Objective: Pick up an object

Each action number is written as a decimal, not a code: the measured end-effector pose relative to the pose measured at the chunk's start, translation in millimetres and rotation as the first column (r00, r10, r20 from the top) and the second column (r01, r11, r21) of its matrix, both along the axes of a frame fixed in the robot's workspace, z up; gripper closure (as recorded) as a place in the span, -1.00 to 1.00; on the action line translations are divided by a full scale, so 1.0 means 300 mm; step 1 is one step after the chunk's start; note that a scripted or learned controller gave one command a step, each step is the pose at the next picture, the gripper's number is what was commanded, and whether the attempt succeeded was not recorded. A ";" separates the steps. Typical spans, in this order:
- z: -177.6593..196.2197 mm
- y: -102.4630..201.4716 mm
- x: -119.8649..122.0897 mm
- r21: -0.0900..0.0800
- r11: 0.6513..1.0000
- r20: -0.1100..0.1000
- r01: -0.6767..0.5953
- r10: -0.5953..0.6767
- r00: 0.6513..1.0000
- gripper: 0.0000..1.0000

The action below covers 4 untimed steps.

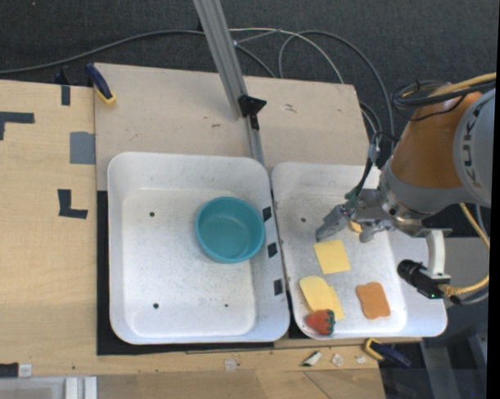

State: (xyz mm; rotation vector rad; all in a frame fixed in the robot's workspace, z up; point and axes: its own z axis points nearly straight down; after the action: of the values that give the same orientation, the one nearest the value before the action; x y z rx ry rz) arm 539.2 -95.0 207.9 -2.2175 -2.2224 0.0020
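Gripper [341, 228] hovering over right bin [293, 184], fingers spread apart, nothing between them. Nearest candidate: yellow square slice [332, 256], flat on bin floor just below gripper tips. Beyond slice, toward bin's near edge: yellow wedge [319, 293] touching red strawberry-like piece [320, 321]; orange piece [373, 300] beside them. Teal bowl [229, 228] in left bin [122, 231], well apart. Probably lining up on slice. Advice: centre over slice, descend straight, straddle opposite edges; flat thin shape likely to slip, so close low against floor.
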 end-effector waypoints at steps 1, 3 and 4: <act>0.000 0.000 0.000 0.000 1.000 0.000 0.000 0.000 1.000 -1.00; -0.384 0.024 -0.008 -0.002 1.000 0.001 0.000 0.000 1.000 -1.00; -0.347 0.026 -0.008 0.000 1.000 -0.001 0.000 0.000 1.000 1.00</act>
State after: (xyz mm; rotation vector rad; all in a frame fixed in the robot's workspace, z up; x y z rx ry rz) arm 536.8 -87.4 103.9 -2.2164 -2.2220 0.0034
